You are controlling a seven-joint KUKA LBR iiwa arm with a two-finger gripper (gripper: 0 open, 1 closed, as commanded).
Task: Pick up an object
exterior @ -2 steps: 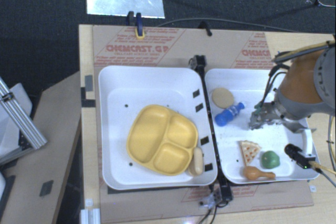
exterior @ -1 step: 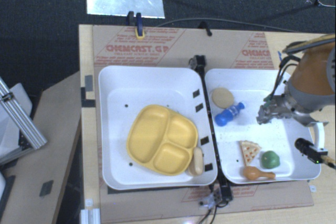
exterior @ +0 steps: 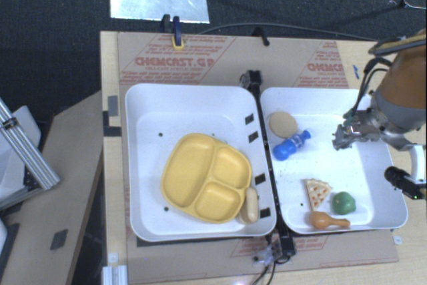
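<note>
In the right bin (exterior: 373, 163) lie a round tan cookie (exterior: 283, 123), a small blue bottle (exterior: 289, 145), a pizza-slice toy (exterior: 317, 192), a green ball-like toy (exterior: 343, 202) and an orange drumstick toy (exterior: 327, 220). My gripper (exterior: 345, 137) hangs over the right side of this bin, right of the blue bottle and apart from it. I see nothing between its fingers.
The left bin (exterior: 147, 143) holds a yellow divided plate (exterior: 206, 177) and a pale bread-like piece (exterior: 250, 204) at its right rim. Black clips line the divider (exterior: 263, 143) between the bins. The arm's grey and orange body (exterior: 403, 90) overhangs the right edge.
</note>
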